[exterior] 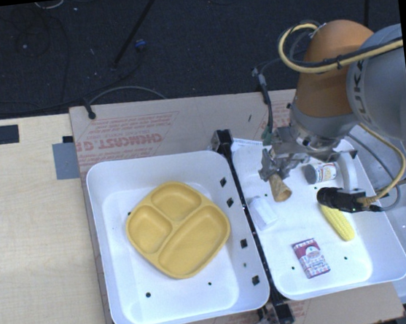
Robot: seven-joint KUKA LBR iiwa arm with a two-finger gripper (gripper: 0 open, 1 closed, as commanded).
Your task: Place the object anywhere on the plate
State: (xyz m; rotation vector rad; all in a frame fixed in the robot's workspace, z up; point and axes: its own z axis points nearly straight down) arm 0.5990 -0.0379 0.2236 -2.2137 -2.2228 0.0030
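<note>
Nearest: red-and-white packet (311,257) flat on floor of right bin (381,264), corn cob (338,223) just beyond it toward the right wall; both lie loose, well apart from the end effector, so probably spare items. Left bin (130,313) carries the yellow divided plate (178,229), set roughly central, nothing on it; its open compartments give a broad target, which suits a drop anywhere. Pale surface (38,251) to the left. Farther in, a small white scrap (262,213) near the divider. Tan cone (280,188) is tilted, upper end meeting the end effector (272,173), over the right bin close to the divider. Likely the task's object; whether it is clamped or merely touched, cannot tell. Small can (322,173) just right of it. Arm (327,69) reaches in from the right, wrist bent down, orange band uppermost. Plate not yet reached.
</note>
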